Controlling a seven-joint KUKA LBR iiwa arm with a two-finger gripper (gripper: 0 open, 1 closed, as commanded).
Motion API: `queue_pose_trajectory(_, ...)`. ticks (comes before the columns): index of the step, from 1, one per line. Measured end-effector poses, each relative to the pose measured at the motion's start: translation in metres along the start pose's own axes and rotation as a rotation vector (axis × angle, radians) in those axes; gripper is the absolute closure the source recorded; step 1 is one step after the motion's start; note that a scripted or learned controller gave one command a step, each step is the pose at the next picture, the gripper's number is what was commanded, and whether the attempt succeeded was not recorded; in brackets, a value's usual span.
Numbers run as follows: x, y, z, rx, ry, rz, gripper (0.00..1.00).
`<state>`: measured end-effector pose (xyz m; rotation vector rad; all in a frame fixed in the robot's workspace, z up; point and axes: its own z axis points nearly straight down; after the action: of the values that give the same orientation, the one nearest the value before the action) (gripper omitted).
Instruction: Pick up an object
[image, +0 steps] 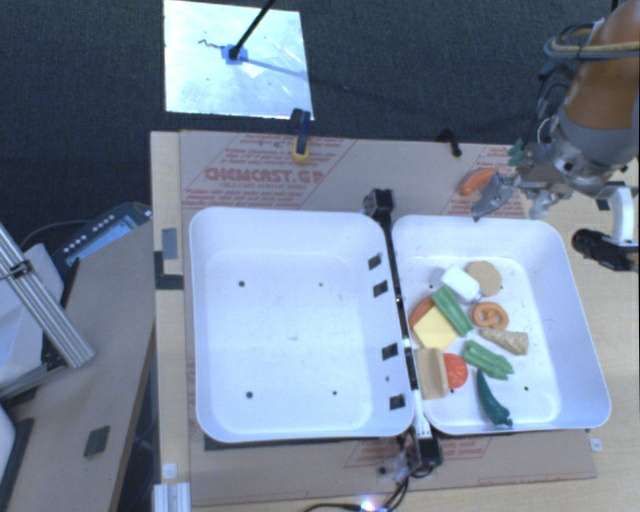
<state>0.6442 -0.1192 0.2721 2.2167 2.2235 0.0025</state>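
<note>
- My gripper (513, 196) hangs over the far rim of the right bin (575, 262), fingers apart, nothing between them.
- An orange piece (476, 181) lies on the board just left of it, outside the bin.
- The other objects are clustered in the right bin's left half: a white block (460, 282), cheese (434, 327), a pretzel (490, 315), a tomato (456, 371), green pods (487, 358).
- The left bin (290, 320) sits beside it.

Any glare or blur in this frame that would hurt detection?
Camera view: strong glare on the shiny sheet at top left washes out its surface; the white bins are bright but not blown out; toy food reads clearly with soft shadows; the gripper looks slightly soft, its details hard to resolve.
</note>
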Motion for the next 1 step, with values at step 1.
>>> queue_pose_trajectory(1, 0.0002, 0.0010, -0.0115, -0.004, 0.000, -0.003, 1.00)
